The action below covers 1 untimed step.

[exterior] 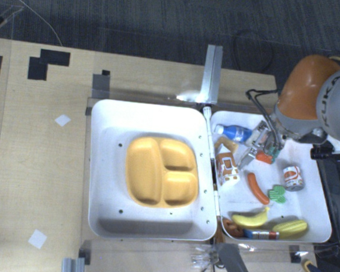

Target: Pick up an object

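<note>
Arm in from right, gripper (257, 146) low in right bin (322, 216) between blue bottle (235, 132) and orange-green item (266, 156); can't tell open or closed. Nearby: carton (228, 169), sausage (258, 188), can (293, 177), banana (250, 218). Yellow divided tray (160, 170) sits in left bin (107, 157)

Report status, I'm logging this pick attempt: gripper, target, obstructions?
Gripper low in right bin, nothing seen held. Blue bottle and orange piece beside it. Carton and hot dog crowd close.
</note>
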### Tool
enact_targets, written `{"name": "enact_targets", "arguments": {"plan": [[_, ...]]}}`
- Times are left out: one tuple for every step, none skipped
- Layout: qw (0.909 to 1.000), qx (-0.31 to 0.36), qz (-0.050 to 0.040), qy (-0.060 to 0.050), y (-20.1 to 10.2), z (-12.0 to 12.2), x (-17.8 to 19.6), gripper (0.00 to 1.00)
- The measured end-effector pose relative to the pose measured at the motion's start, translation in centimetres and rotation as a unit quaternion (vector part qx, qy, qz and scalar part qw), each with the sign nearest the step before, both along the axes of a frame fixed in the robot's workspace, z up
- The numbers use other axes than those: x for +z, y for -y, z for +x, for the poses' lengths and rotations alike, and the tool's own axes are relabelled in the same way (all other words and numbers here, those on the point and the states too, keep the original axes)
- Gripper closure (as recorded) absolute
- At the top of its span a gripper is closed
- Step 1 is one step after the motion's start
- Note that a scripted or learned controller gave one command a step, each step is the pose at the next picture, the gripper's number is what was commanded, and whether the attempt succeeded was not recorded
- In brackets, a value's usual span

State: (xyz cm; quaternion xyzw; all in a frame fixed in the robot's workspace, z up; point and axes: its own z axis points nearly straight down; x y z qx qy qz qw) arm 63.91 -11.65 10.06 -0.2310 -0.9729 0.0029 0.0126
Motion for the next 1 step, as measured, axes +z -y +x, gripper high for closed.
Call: {"name": "enact_targets", "arguments": {"plan": [[0.9994,0.031,-0.0017,0.017,-1.81,-2.31,-0.21,0.0]]}}
